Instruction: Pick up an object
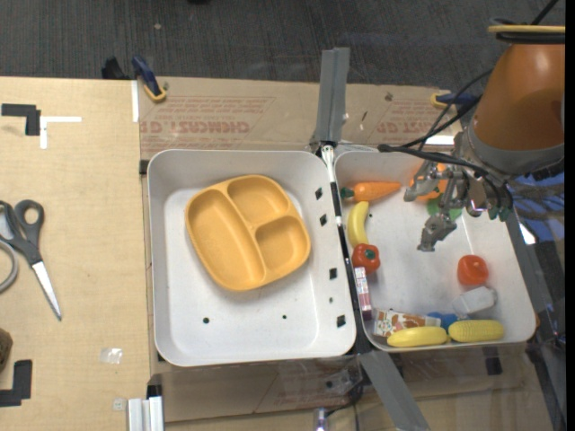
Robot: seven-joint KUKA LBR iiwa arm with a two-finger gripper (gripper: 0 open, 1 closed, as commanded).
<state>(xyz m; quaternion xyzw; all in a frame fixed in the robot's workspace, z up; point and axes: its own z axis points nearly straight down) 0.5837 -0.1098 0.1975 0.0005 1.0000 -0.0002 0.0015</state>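
The hand (437,233) hangs over the upper middle of the right bin (409,281); whether it is spread or pressed together cannot be told. Just left of the hand lie a toy carrot (375,189) and a banana (358,222), with a tomato (366,258) below them against the bin's left wall. Lower right of the hand sits an orange ball (472,269); two corn cobs (476,330) line the near wall. Bare floor lies directly beneath the hand. The left bin (180,321) holds a yellow divided plate (247,232).
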